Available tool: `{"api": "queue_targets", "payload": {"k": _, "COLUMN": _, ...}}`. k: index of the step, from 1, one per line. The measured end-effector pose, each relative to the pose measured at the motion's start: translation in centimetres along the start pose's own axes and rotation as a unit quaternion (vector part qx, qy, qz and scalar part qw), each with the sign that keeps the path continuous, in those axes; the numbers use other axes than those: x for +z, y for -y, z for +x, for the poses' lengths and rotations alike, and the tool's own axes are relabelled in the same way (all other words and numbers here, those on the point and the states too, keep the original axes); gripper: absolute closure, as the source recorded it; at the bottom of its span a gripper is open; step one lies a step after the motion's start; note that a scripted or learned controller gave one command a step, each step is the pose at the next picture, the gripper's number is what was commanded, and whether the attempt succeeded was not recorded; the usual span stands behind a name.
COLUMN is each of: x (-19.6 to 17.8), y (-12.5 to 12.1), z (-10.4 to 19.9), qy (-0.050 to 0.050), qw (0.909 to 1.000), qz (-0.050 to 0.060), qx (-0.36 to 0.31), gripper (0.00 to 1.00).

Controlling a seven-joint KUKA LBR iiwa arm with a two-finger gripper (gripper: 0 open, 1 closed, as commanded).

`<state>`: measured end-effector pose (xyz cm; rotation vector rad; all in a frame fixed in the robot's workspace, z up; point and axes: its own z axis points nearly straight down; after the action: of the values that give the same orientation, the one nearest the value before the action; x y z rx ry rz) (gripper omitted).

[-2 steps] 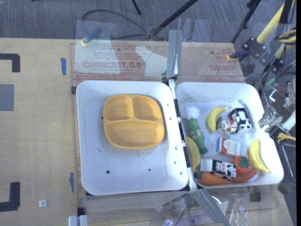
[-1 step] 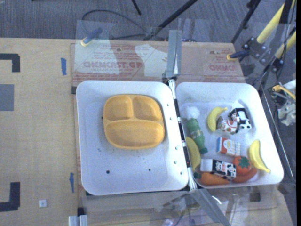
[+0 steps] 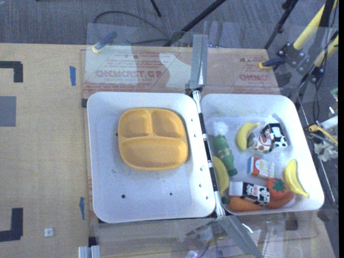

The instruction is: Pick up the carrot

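While nothing has yet reached into the bins, the carrot [image 3: 245,204] lies flat along the bottom edge of the right bin [image 3: 307,144], at lower right of the frame, wedged beneath a small black-and-white carton [image 3: 250,191] and touching a red tomato [image 3: 276,187]; that crowding probably comes from toys sliding toward the near wall. I cannot tell how the jaws stand, nor where the arm waits. The left bin [image 3: 102,160] keeps one yellow divided plate [image 3: 153,138], set near its middle. Counting the right bin: three bananas, one green bottle [image 3: 223,153], one cow-print toy [image 3: 269,137], two small cartons, one tomato, one carrot. I judge the pick not yet begun.
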<state>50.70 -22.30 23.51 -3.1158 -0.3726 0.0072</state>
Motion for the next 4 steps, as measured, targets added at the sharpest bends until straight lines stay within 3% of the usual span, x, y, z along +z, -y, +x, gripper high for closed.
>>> {"api": "queue_targets", "payload": {"k": 1, "x": 0.5, "y": 3.7, "z": 4.6, "qy": -0.001, "qw": 0.9997, "qz": -0.002, "qx": -0.023, "gripper": 1.0}}
{"api": "queue_targets", "payload": {"k": 2, "x": -5.6, "y": 0.4, "z": 3.5, "qy": -0.001, "qw": 0.9999, "qz": -0.002, "qx": 0.017, "gripper": 1.0}}
{"api": "queue_targets", "payload": {"k": 3, "x": 0.3, "y": -1.5, "z": 6.4, "qy": 0.0, "qw": 1.0, "qz": 0.0, "qx": -0.003, "gripper": 1.0}}
{"api": "queue_targets", "payload": {"k": 4, "x": -4.8, "y": -1.9, "z": 8.5, "qy": -0.002, "qw": 0.9999, "qz": -0.002, "qx": 0.017, "gripper": 1.0}}
